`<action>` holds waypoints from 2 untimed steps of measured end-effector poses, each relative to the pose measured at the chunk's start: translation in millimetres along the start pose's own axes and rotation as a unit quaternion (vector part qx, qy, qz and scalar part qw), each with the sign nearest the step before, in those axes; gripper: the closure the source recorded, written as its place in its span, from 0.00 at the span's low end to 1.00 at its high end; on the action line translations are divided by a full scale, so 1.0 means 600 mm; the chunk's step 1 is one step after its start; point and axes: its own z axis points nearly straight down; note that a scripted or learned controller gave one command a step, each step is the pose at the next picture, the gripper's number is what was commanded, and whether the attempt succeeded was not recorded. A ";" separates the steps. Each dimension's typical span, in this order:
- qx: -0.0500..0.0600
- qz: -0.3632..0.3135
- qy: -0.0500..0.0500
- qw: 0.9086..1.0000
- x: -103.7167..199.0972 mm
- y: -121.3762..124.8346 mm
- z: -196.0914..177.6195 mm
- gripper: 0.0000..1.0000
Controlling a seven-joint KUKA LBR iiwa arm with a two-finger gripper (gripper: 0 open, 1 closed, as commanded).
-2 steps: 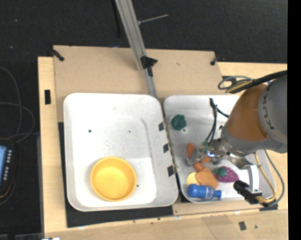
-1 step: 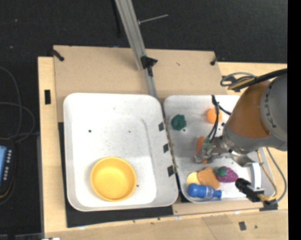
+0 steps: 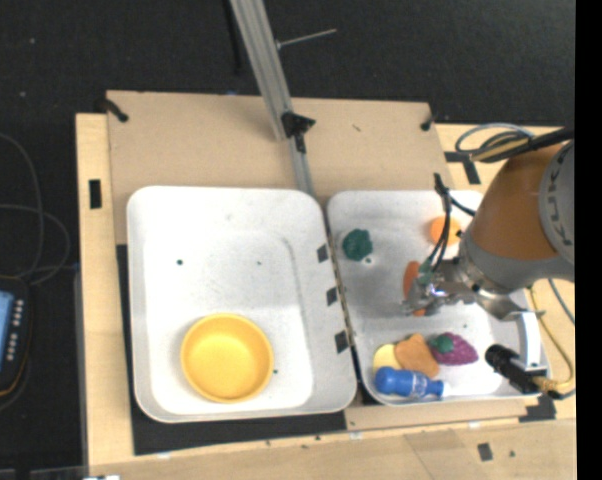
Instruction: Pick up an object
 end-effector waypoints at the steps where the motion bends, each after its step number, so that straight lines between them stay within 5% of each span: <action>1: -0.001 0.000 -0.001 1.000 -0.007 0.000 -0.106 1.00; 2: -0.001 -0.001 0.000 1.000 0.008 0.003 -0.199 1.00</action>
